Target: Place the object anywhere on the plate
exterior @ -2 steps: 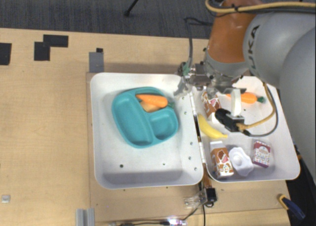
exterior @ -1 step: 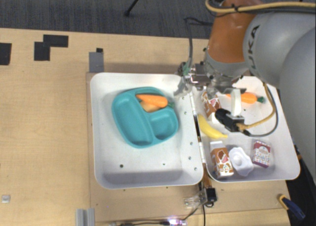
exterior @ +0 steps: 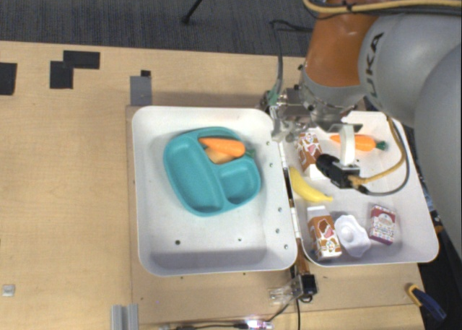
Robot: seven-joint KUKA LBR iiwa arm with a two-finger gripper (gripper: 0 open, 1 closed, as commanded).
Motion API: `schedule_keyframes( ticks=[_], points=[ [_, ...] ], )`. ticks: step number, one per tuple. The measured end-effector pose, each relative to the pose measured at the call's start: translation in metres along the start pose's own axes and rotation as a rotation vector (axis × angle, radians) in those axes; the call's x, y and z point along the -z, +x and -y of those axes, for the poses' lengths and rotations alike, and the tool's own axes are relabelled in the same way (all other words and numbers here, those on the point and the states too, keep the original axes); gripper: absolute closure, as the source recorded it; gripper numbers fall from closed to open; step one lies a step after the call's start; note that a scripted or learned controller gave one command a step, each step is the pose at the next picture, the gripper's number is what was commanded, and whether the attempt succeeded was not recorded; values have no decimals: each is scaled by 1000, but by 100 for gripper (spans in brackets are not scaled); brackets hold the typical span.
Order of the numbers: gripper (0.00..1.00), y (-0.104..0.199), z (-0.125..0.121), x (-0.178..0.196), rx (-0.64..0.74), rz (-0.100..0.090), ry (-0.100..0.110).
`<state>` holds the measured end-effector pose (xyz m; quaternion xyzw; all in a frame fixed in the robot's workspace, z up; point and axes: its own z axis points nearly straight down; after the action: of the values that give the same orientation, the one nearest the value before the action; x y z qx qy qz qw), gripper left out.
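Observation:
A teal divided plate [exterior: 209, 177] lies in the left bin [exterior: 155, 242]. An orange carrot-like piece [exterior: 222, 149] rests in the plate's upper compartment. My gripper [exterior: 312, 137] hangs over the left side of the right bin [exterior: 415, 238], just right of the wall between the bins. A small brown and white carton [exterior: 309, 151] sits directly under it; whether it is held is unclear. The grey arm with its orange band [exterior: 336, 47] hides the bin's back part.
In the right bin lie a carrot with a green top [exterior: 361, 144], a yellow banana [exterior: 309, 188], two more small cartons [exterior: 323, 233] [exterior: 382, 224] and a white cup-like item [exterior: 350, 235]. A black and yellow cable [exterior: 361, 175] loops beside the gripper.

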<state>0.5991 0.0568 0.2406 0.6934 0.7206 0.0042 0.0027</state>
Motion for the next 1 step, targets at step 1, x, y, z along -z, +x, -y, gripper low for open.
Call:
schedule_keyframes(
  ticks=[1],
  points=[
    [0,0,0,0,0,0,0]
  ],
)
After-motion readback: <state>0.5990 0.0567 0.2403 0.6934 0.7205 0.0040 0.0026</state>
